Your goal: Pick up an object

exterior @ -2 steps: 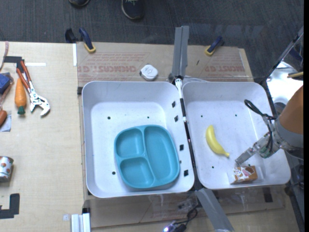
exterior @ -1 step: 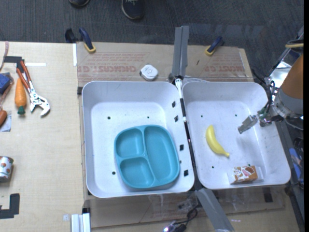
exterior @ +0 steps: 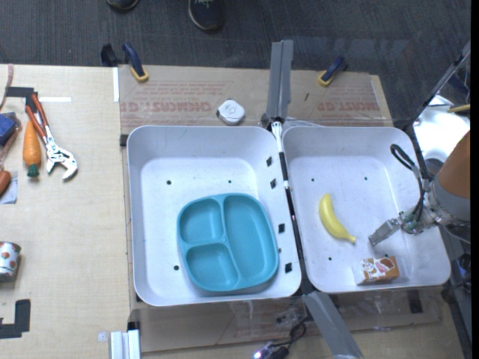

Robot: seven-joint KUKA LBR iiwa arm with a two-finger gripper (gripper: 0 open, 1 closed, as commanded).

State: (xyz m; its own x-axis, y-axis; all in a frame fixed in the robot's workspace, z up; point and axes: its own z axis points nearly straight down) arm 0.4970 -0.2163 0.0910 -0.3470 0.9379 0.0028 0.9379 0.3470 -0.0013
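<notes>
A yellow banana (exterior: 334,218) lies in the right bin (exterior: 352,155), near its middle. A small orange-brown carton (exterior: 377,270) rests by the same bin's front wall. My gripper (exterior: 379,235) reaches in from the right and hangs low over the bin floor, just right of the banana's lower end and above the carton. It touches neither. Nothing shows in its grasp. A teal divided plate (exterior: 224,241) sits in the left bin (exterior: 150,163).
A grey post (exterior: 281,88) stands at the back between the bins. A white round tape measure (exterior: 231,111) lies behind the left bin. Pliers, a wrench (exterior: 52,152) and other tools lie on the bench at far left. Clamps hold the cardboard's back edge.
</notes>
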